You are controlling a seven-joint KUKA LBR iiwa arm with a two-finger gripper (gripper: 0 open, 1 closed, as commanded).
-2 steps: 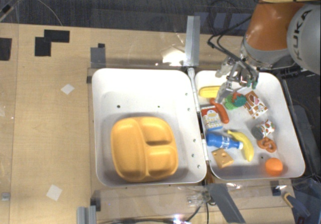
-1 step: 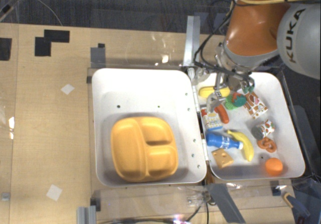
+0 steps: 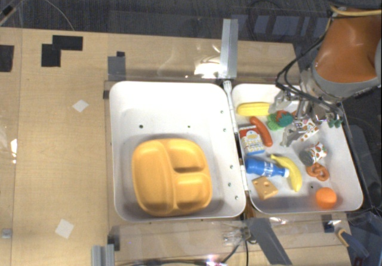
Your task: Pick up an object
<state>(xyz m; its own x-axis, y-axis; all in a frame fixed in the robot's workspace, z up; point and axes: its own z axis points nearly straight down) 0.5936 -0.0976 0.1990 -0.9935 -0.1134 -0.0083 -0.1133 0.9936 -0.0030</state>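
1. We take the blue bottle (image 3: 264, 167) as our landmark; it lies on its side near the middle of the right bin (image 3: 353, 170), its cap end toward the bin's left wall.
2. The claw (image 3: 300, 123) hangs above and to the right of the bottle, over the upper part of the right bin, below the arm's orange band (image 3: 348, 50). We cannot tell how it is set, as cables and small parts clutter it.
3. Just right of the bottle lies a banana (image 3: 290, 172), touching or nearly touching it. Just below the bottle sits a tan wedge (image 3: 265, 187). Above it lie a red-and-white carton (image 3: 251, 140) and a red sausage (image 3: 261, 130), with a yellow piece (image 3: 253, 108) further up.
4. Lower right of the bottle rests an orange ball (image 3: 326, 197), well apart from it; a pretzel (image 3: 317, 170) lies between them, nearer the ball.
5. Far left of the bottle, in the left bin (image 3: 167, 101), a yellow divided tray (image 3: 172, 174) lies alone.
6. We judge that these are light plastic toys, stiff and rather slippery. The sausage is nearest the claw: we would pinch it across its narrow middle. The ball may roll; the bottle could spin away unless taken across its body.
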